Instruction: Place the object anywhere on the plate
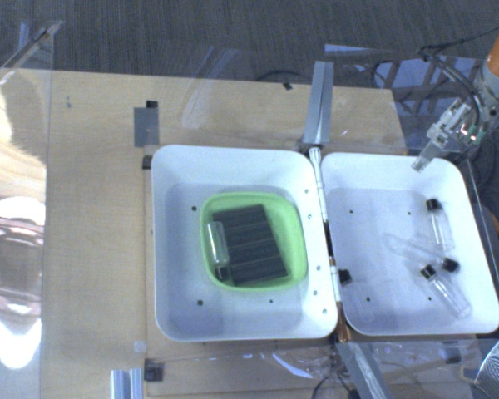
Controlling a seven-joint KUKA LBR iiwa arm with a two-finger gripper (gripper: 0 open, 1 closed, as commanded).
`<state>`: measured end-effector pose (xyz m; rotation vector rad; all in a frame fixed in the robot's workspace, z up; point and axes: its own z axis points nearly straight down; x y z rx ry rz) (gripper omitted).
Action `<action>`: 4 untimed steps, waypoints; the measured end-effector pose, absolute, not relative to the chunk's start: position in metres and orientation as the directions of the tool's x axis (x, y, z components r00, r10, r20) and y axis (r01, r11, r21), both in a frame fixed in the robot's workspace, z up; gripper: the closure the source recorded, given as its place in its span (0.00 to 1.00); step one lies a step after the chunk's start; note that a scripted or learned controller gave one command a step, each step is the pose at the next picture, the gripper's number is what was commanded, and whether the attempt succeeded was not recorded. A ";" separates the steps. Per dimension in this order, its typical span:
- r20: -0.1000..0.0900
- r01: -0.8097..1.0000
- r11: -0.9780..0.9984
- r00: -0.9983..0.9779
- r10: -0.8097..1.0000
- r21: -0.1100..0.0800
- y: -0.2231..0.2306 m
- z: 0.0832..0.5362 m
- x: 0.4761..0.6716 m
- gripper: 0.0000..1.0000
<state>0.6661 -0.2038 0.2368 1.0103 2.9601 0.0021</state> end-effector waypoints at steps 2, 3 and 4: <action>-0.013 0.240 0.971 -0.971 0.240 0.001 -0.204 0.236 0.660 0.00; -0.014 -0.005 1.000 -1.000 -0.005 -0.001 -0.204 0.230 0.662 0.00; -0.014 -0.189 0.982 -0.982 -0.189 -0.004 -0.204 0.237 0.668 0.00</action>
